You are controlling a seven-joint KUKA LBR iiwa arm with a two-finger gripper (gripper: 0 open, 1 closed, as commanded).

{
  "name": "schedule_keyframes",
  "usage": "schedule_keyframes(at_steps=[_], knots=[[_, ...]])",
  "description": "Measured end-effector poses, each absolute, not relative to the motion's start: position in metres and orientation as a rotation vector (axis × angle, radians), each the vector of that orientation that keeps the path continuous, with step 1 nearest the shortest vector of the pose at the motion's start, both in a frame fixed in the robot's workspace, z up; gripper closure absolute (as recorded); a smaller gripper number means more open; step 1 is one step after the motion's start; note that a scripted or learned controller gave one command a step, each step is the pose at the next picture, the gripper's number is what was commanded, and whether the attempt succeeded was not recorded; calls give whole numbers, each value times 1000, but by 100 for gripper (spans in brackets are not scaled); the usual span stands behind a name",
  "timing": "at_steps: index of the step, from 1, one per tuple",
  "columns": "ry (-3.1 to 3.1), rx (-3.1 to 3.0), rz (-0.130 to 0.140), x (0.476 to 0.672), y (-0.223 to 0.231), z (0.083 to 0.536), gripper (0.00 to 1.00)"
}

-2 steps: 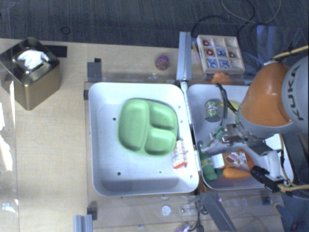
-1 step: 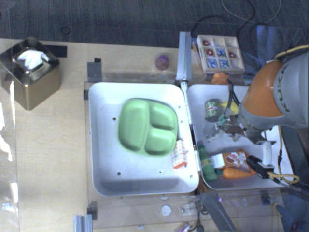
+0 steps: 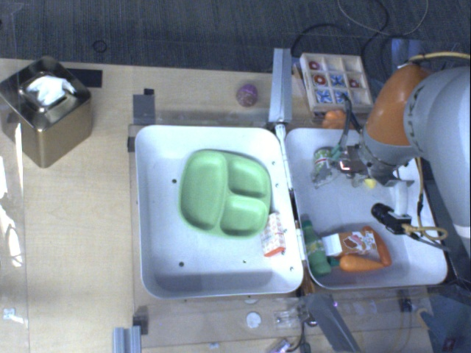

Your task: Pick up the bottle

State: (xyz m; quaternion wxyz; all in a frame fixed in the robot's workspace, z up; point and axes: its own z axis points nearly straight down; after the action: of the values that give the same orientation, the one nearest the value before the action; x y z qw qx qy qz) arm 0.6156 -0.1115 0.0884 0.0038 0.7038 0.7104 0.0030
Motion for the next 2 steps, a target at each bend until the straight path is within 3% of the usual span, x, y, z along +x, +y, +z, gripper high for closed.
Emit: schedule_keyframes(at_steps=[1, 2], knots=[[2467, 1928, 12, 583, -85, 90, 0], [2105, 2324, 7, 624, -126, 126, 0]])
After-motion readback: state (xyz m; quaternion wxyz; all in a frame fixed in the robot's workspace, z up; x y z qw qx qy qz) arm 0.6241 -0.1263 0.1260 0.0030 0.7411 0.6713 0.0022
